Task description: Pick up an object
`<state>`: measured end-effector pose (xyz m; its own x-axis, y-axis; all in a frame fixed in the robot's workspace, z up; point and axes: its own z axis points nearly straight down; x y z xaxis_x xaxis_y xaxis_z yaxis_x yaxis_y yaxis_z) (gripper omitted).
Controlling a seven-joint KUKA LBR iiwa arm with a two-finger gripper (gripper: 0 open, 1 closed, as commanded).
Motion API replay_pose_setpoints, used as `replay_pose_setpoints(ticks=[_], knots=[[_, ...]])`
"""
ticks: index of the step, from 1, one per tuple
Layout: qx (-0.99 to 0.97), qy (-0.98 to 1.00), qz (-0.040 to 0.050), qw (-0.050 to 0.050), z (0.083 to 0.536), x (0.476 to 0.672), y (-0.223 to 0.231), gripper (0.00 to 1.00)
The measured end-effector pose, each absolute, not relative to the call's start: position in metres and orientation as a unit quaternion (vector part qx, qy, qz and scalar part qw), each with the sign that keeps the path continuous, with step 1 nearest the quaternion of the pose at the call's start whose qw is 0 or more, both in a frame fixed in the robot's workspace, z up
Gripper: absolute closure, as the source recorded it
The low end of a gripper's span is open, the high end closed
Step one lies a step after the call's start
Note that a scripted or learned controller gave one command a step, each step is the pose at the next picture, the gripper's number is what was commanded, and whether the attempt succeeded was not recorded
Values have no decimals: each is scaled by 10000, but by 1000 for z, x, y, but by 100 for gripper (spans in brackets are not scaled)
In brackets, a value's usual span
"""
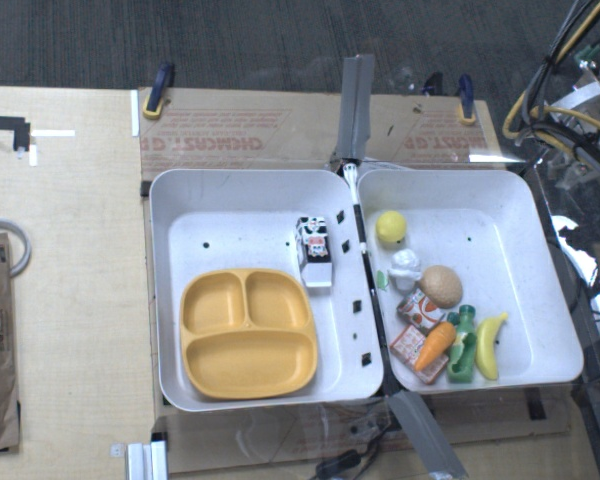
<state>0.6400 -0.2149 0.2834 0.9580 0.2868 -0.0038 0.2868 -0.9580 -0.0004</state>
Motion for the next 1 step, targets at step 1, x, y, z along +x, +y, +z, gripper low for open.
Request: replay_pose_setpoints(ticks=[1], knots=[[9868,1619,-26,-2,238,622,-150,100]])
